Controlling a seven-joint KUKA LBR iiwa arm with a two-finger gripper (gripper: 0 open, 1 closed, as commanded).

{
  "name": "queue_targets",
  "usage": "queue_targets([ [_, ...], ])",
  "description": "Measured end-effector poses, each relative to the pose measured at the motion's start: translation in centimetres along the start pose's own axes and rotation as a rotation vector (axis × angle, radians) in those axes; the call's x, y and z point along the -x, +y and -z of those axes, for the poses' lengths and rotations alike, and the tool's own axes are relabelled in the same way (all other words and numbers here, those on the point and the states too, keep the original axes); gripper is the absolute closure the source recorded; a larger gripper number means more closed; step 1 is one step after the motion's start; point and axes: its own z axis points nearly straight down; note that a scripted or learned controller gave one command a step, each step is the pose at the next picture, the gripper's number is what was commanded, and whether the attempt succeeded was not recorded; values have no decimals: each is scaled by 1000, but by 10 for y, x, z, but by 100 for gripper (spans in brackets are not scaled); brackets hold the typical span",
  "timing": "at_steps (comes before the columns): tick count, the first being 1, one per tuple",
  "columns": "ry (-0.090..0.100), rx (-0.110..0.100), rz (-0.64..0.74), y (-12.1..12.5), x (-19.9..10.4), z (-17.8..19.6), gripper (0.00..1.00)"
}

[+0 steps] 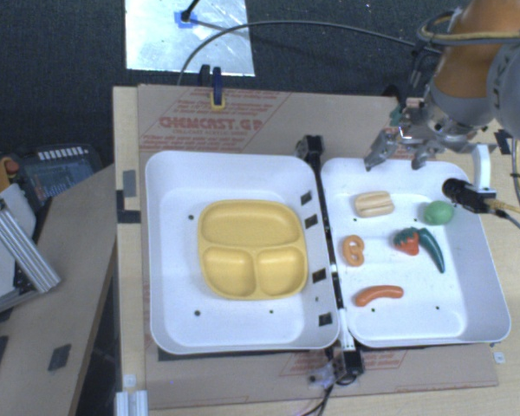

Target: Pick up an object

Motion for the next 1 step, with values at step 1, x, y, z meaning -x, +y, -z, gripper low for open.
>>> queue_targets([
  [1,0,-1,3,3,-7,-44,0],
])
